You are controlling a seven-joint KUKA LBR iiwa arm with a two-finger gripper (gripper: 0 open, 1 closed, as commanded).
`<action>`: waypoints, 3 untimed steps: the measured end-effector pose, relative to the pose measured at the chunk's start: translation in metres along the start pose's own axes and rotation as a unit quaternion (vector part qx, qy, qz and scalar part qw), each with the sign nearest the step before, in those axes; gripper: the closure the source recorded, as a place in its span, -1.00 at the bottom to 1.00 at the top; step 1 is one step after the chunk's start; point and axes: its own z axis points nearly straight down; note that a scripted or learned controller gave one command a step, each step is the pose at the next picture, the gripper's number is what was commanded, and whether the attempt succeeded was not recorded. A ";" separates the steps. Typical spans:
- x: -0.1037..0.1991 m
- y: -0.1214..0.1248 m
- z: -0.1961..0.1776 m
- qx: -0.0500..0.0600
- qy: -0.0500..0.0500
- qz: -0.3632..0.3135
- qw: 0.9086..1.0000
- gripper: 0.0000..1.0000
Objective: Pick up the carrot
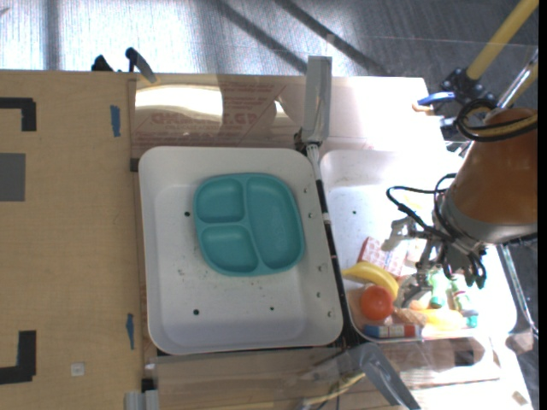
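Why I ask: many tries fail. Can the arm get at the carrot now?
Probably yes: the gripper hangs just above the carrot, seemingly the orange piece lying uncovered, though the tomato beside it crowds one side.

Two white bins sit side by side on the tabletop (60, 229). The left bin (171, 314) holds a teal divided plate (249, 223), lying flat near its middle. In the right bin (350, 203), a heap of small things crowds the 6 o'clock end: a yellow banana (373, 275), a red tomato (376, 303) touching it at its 6 o'clock. The tool (427, 273) hangs over this heap, just at the banana's 3 o'clock, below the orange band (504, 178).
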 end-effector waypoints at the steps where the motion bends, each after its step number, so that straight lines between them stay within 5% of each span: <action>1: 0.004 0.031 -0.090 0.001 -0.008 -0.058 0.998 -1.00; 2: 0.002 0.064 0.000 0.000 0.001 -0.180 0.984 -1.00; 3: -0.022 0.063 -0.068 0.002 -0.006 -0.373 0.928 -1.00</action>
